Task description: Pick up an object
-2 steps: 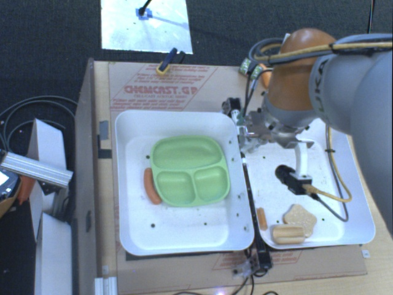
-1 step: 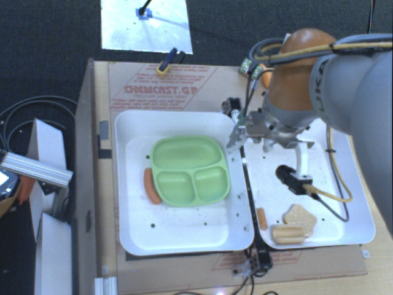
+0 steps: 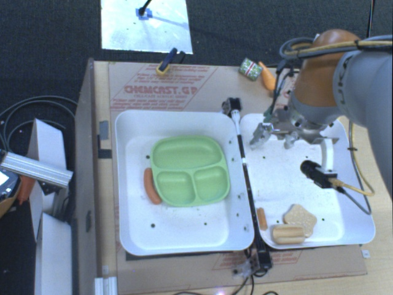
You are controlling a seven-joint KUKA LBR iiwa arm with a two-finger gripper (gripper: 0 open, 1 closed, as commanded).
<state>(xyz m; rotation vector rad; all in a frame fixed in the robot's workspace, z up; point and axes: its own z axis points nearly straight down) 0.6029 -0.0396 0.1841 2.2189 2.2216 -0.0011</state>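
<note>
My gripper (image 3: 272, 137) hangs over the far left part of the right bin (image 3: 353, 223). Its fingers are spread open with nothing between them. In that bin's near corner lie a slice of toast (image 3: 301, 216), a tan bread roll (image 3: 287, 233) in front of it, and a small orange sausage piece (image 3: 262, 218) by the left wall. All three are well clear of the gripper, toward the front. The left bin (image 3: 132, 226) bears a green divided plate (image 3: 189, 170) and a reddish sausage (image 3: 149, 186) beside the plate's left edge.
A black part with a yellow cable (image 3: 319, 173) hangs from the arm over the middle of the right bin. Behind the bins, on the cardboard, sit a small green can (image 3: 250, 68), an orange carrot (image 3: 268, 78) and a yellow-black clip (image 3: 166, 62).
</note>
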